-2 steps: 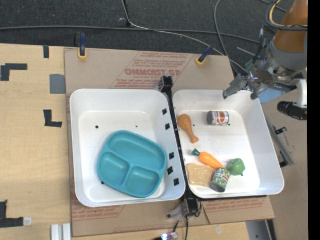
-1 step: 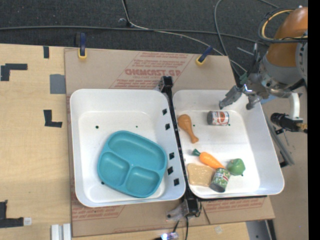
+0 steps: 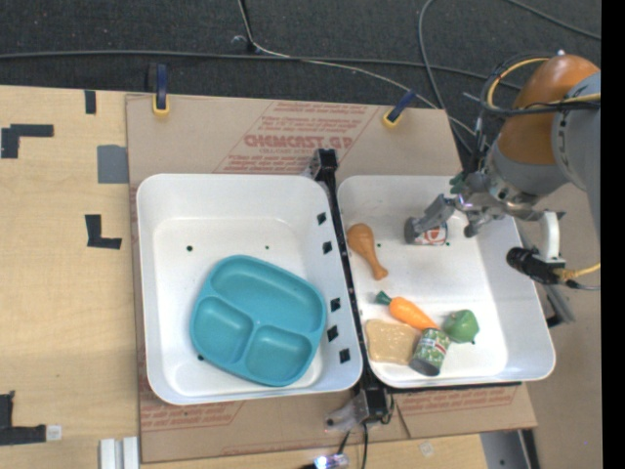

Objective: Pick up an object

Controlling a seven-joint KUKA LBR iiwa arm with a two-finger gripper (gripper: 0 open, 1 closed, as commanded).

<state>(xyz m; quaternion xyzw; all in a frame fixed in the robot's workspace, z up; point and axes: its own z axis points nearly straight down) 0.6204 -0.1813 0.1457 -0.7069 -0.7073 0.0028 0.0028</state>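
Note:
My gripper (image 3: 446,229) hangs low over the far part of the right bin (image 3: 508,291), its two fingers spread apart and open. A small red-and-white object (image 3: 437,234) lies on the bin floor just inside the left finger (image 3: 420,229); I see no grip on it. A brown toy drumstick (image 3: 366,247) lies to the gripper's left. Nearer the front lie an orange carrot (image 3: 408,311), a green round fruit (image 3: 462,325), a tan bread slice (image 3: 389,342) and a dark green can (image 3: 428,352).
The left bin (image 3: 166,213) holds a teal divided plate (image 3: 257,319). A black divider (image 3: 335,252) runs between the bins. The arm's orange band (image 3: 547,96) and cables sit over the right bin's far right corner.

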